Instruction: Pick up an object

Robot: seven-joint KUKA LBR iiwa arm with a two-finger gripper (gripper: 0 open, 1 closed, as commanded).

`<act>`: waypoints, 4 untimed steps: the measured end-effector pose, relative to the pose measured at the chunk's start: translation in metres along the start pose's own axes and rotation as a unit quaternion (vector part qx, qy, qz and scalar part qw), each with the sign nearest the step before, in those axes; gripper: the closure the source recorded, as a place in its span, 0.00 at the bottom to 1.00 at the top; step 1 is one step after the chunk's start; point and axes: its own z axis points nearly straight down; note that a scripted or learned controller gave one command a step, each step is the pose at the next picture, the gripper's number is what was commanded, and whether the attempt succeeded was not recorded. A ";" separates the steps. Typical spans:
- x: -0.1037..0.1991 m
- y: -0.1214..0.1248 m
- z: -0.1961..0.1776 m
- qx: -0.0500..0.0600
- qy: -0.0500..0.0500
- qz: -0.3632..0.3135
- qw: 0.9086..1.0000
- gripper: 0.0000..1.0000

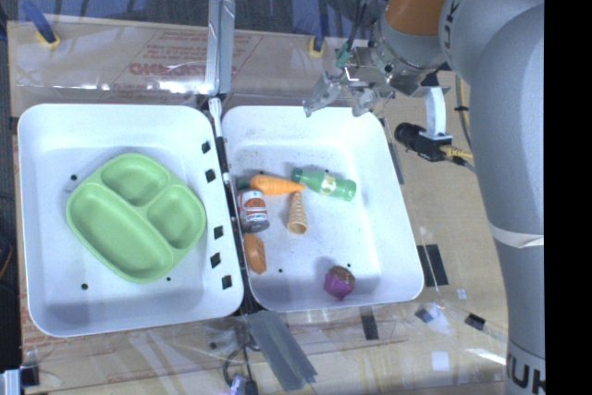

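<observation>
My gripper (339, 99) hangs over the far rim of the right bin (388, 199), its two fingers spread open with nothing between them. Well below it in that bin lie a green bottle (325, 183), an orange carrot (276, 185), an ice-cream cone (296, 213), a small can (254, 210), a short orange piece like a sausage (254, 253) and a purple fruit-like toy (339, 281). All of them rest on the bin floor, apart from the gripper.
The left bin (46, 153) holds a green three-part plate (135, 215). A grey divider bar (220, 46) rises between the bins at the back. The arm's grey body (504, 106) fills the right side above the bench.
</observation>
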 end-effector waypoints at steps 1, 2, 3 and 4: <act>0.012 -0.031 0.150 0.000 0.000 -0.087 0.996 0.00; 0.039 -0.096 0.155 -0.001 0.000 -0.115 0.993 0.00; 0.042 -0.146 0.155 -0.001 0.000 -0.167 0.986 0.00; 0.046 -0.168 0.150 -0.015 -0.005 -0.175 0.984 0.00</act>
